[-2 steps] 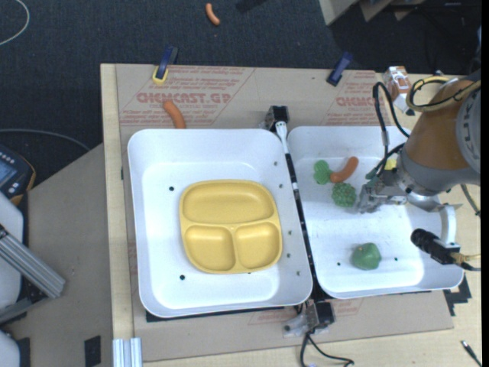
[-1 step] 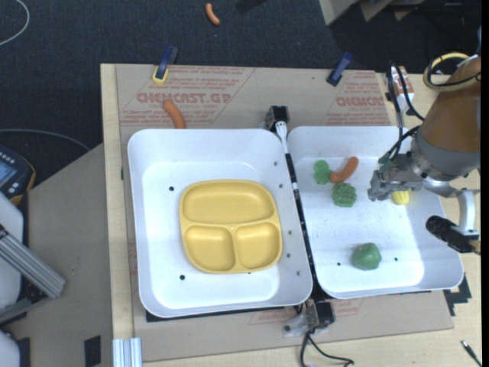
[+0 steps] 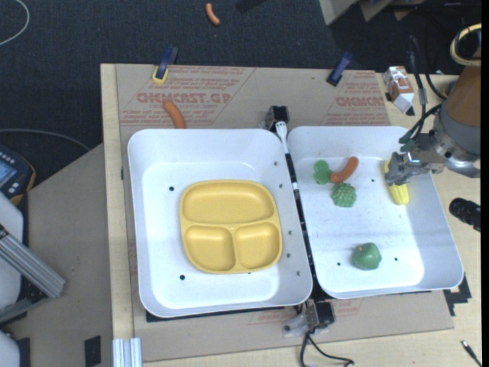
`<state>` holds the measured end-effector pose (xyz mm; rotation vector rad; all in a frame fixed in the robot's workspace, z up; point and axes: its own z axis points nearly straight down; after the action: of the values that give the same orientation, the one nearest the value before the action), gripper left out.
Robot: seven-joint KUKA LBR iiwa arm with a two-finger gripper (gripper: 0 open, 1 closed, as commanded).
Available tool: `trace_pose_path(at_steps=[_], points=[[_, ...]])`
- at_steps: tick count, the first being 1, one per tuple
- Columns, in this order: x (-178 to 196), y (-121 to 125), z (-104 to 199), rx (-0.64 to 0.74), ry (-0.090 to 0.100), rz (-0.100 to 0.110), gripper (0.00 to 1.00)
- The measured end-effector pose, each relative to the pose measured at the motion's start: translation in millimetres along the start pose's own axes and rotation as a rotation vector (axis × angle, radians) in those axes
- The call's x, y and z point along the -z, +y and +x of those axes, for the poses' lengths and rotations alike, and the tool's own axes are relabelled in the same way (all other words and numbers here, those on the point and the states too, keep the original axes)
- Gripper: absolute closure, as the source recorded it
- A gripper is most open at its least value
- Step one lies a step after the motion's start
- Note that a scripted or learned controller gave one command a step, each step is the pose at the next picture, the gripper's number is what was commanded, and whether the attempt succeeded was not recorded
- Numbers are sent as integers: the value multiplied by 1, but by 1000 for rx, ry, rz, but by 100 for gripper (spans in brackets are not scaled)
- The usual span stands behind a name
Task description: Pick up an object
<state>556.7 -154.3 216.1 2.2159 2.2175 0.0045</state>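
— Over the right bin (image 3: 428, 239), near its far right side, the gripper (image 3: 397, 176) hangs just above a yellow corn piece (image 3: 399, 195). Whether it is clenched or released, I cannot tell.

— So how should it go?

— I'd say drop straight down, straddle the corn, squeeze, then lift clear of the wall.

— And the count?

— Two bins. One yellow tray (image 3: 229, 225) in the left bin (image 3: 153, 205). Beside the corn: one carrot (image 3: 345, 168), two broccoli pieces (image 3: 344, 196), one green pepper (image 3: 366, 256).
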Motion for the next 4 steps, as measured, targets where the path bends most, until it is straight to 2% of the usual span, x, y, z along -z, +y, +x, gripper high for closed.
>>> trace_pose_path(at_steps=[1,2,3,4], points=[[9,1,0,0,1,3,100],[10,24,38,3,2,3,100],[11,52,91,4,2,3,100],[19,54,123,3,3,3,100]])
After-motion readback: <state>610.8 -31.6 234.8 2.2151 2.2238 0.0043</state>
